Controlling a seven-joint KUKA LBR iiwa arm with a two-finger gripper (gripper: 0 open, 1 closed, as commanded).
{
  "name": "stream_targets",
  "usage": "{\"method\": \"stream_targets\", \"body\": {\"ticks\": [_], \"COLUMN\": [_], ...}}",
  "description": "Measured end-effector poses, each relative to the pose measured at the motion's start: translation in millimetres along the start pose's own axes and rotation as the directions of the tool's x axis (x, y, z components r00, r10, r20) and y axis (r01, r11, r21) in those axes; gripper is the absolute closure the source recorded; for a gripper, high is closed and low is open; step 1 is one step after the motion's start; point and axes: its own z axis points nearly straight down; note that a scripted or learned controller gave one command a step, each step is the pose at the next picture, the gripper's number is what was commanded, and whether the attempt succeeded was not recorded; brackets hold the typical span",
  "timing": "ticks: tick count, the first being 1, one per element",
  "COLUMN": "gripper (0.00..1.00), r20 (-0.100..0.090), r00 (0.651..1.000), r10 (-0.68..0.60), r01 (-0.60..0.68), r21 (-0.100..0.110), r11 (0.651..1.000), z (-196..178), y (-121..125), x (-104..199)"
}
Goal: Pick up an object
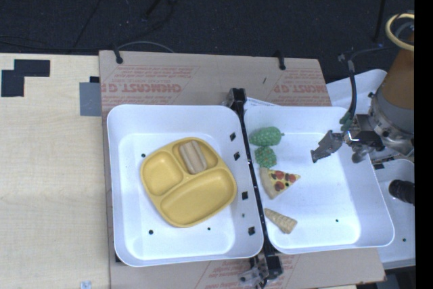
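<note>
Overhead, two shallow white plastic bins sit side by side on the worktop, on a sheet of brown printed cardboard point(203, 81). Inside the left bin point(125, 145) lies a yellow three-compartment plastic plate point(189, 196), and a tan ridged toy bread piece point(193, 157) rests in its upper right compartment. Along the left side of the right bin point(365, 230) four small things are gathered: a green bumpy toy vegetable point(266, 137) near the top, a smaller green bumpy piece point(265, 157) just below it, a toy pizza slice with red toppings point(278, 181) just under that, and a tan toy ice-cream cone point(281, 220) lying on its side lower down.

Reaching in from the right, the grey arm with its orange band point(406, 81) holds the pincer point(325, 147) over the upper right part of the right bin, well apart from the toys. Whether its fingers are apart or together I cannot tell, and nothing shows between them.
</note>
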Motion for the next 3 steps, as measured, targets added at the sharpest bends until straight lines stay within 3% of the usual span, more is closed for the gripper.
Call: {"method": "stream_targets", "body": {"ticks": [1, 3], "gripper": [0.0, 0.0], "r20": [0.001, 0.0], "r00": [1.0, 1.0], "r10": [-0.002, -0.001], "r01": [0.002, 0.001], "r21": [-0.01, -0.007], "r11": [1.0, 1.0], "z": [-5.7, 109.7], "y": [1.5, -2.6], "x": [0.0, 1.3]}}
